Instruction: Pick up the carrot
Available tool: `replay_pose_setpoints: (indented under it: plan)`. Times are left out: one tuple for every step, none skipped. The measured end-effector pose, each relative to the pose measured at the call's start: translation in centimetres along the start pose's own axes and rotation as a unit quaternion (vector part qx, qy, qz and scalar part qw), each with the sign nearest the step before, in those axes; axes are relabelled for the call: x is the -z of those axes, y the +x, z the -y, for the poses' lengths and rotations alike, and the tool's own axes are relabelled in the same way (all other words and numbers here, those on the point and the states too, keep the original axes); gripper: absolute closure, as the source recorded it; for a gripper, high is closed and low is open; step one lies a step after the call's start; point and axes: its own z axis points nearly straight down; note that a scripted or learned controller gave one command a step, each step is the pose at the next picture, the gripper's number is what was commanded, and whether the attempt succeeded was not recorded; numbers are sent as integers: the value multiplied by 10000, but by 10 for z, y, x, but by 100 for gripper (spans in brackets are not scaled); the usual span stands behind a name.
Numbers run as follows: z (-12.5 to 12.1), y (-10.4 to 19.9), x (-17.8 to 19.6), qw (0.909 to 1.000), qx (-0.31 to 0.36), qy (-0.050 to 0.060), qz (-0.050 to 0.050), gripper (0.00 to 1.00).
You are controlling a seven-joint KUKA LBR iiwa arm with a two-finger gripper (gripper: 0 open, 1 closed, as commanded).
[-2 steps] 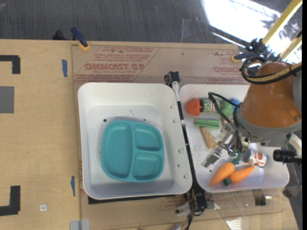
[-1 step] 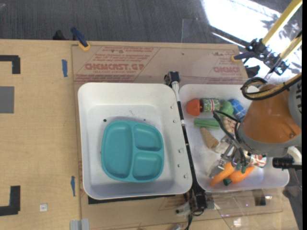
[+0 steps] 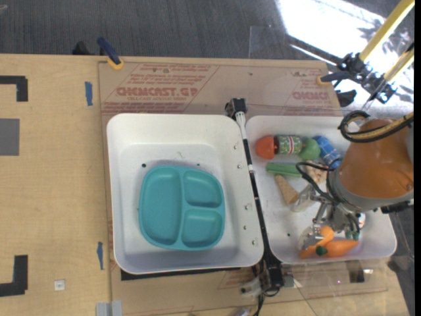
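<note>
1. We see the carrot (image 3: 334,246) lying in the right bin (image 3: 385,245), close to its near edge, orange with a bit of green at one end.
2. Our tool (image 3: 327,224) hangs low just above the carrot, apparently touching or nearly so; we cannot tell how far it is spread (the metal parts blur together), nor whether it grips anything.
3. The arm (image 3: 375,166) reaches steeply down over that corner, which we judge suits a top-down grasp on something lying flat.
4. Farther back in this bin sit a bottle (image 3: 287,145), a green piece (image 3: 287,169) and a cone (image 3: 286,188), well apart from the carrot.
5. The left bin (image 3: 125,176) holds a teal divided plate (image 3: 182,207), uninvolved for now.
</note>
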Motion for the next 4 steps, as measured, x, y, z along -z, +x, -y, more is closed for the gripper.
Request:
replay_pose_setpoints:
  plan:
    - [63, -12, 0, 9932, 1160, 18, 46, 0]
    - [48, -16, 0, 9468, 3218, 37, 67, 0]
    - [46, -20, 13, 9480, 3178, 38, 152, 100]
    - [80, -38, 0, 9444, 3288, -8, 20, 100]
